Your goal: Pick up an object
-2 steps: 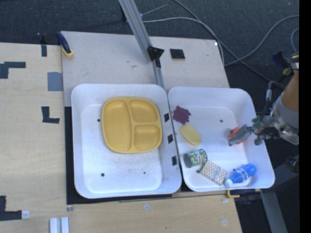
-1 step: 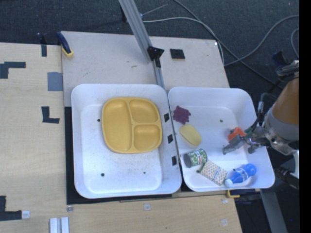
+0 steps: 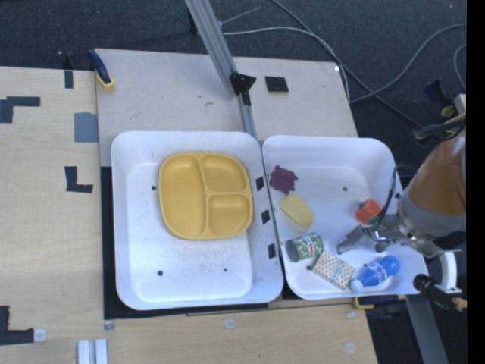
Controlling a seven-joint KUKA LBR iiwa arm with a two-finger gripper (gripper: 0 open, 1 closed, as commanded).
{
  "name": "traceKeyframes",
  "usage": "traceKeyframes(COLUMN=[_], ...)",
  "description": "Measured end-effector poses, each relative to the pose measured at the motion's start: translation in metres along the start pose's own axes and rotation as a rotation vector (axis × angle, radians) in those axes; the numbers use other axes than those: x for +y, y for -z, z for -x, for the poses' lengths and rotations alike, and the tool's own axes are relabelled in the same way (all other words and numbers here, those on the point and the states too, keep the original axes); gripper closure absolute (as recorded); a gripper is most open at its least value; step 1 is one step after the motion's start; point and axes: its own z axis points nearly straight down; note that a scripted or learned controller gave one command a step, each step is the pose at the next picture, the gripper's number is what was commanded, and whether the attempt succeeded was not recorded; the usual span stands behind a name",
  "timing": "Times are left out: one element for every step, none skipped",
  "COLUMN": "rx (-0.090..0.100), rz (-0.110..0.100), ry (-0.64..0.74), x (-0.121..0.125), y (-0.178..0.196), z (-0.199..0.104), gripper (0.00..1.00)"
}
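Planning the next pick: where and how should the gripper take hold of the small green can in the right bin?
The green can lies on its side, apart from the yellow piece and close to the patterned packet. Likely best: come straight down and close across its round body at mid-length, fingers on the upper-left and lower-right sides.

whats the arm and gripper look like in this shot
The arm enters from the right as a rounded grey body with a broad orange band above the wrist. Below the band sits a darker grey collar. The gripper is bare silvery metal, slim and angular, ending in two thin fingers. A dark cable runs along the wrist's left side. No lettering or markings are readable.
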Motion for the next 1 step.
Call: traceKeyframes(rx=[-0.001], rz=[0.003], ry=[0.002], x=[0.001], y=[0.0132], z=[-0.0007], gripper=[1.0])
